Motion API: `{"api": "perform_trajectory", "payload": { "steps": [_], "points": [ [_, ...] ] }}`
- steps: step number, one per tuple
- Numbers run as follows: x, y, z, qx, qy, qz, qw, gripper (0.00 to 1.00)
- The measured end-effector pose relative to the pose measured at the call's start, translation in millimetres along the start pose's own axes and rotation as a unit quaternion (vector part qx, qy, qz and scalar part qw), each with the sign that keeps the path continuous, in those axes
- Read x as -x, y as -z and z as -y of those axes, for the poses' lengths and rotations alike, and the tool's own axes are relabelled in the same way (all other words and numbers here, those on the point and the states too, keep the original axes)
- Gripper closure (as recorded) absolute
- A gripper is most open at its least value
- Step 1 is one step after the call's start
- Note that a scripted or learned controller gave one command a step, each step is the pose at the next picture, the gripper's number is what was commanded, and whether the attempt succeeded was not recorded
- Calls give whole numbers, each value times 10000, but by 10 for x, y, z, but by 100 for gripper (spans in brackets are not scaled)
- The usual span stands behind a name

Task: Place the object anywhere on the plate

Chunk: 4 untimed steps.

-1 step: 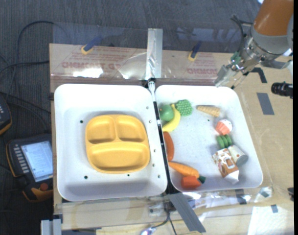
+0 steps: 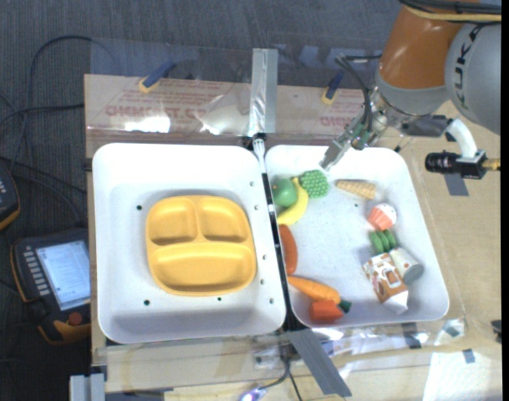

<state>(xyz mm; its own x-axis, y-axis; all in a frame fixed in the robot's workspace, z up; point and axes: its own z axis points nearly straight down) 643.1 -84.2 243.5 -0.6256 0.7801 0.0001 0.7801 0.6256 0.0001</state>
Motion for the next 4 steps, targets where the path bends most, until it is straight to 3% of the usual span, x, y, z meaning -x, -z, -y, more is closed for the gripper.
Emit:
{"api": "perform_trajectory", "payload": {
  "steps": [1, 2, 3, 4],
  "points": [
    [-870, -193, 30, -2, 576, -5, 9983, 100],
    [-1687, -136, -328, -1, 799, -2, 9968, 100],
    [-1682, -137, -325, -1, 794, -3, 9968, 0],
    [-1684, -48, -333, 1, 797, -5, 9968, 100]
  ]
}}
